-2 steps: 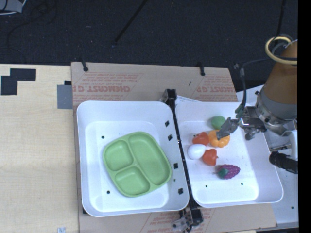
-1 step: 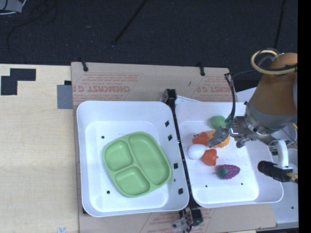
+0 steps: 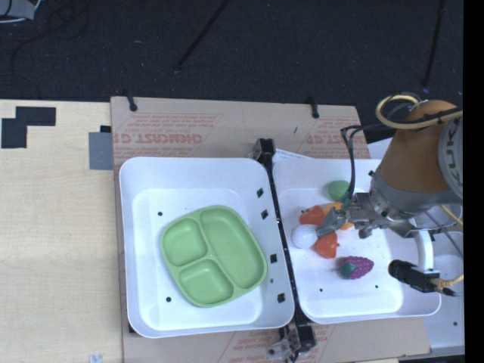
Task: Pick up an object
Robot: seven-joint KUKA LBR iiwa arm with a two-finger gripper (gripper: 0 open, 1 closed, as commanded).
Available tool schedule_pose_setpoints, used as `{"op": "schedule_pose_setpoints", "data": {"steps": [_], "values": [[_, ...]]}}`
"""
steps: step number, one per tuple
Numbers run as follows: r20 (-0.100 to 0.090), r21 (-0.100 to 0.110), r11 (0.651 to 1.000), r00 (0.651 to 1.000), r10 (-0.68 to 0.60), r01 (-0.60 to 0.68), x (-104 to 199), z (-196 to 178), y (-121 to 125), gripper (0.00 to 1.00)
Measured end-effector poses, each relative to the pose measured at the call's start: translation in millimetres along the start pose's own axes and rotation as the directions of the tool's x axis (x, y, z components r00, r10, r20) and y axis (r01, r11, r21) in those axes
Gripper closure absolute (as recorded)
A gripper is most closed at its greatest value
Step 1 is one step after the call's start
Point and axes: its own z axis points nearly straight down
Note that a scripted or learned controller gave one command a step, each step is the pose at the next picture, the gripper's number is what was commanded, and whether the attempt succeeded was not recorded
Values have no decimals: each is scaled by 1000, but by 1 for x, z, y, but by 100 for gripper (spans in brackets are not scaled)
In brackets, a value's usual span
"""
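Note:
The right bin holds a cluster of small toy foods. A green piece lies at the back, with a red piece and a white egg-like ball to its left. In front of them sit an orange-red piece and a purple berry. My gripper reaches in from the right and is low over the middle of the cluster. It is right beside a small orange piece. Its tip hides what lies directly under it.
The left bin holds a green sectioned plate. A black divider rail separates the bins. A black-tipped part of the arm hangs over the right bin's front right. Cardboard lies under both bins.

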Motion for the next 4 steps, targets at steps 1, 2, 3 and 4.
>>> {"op": "schedule_pose_setpoints", "data": {"steps": [1, 2, 3, 4], "values": [[0, 1, 1000, 1000, 0, 0, -7, 55, -8, 0], [-1, -1, 1000, 1000, 6, -6, -9, 42, -7, 100], [1, -10, 1000, 1000, -1, 1, -2, -11, 1, 100], [1, -7, 1000, 1000, 0, 0, -3, -34, 1, 100]]}}
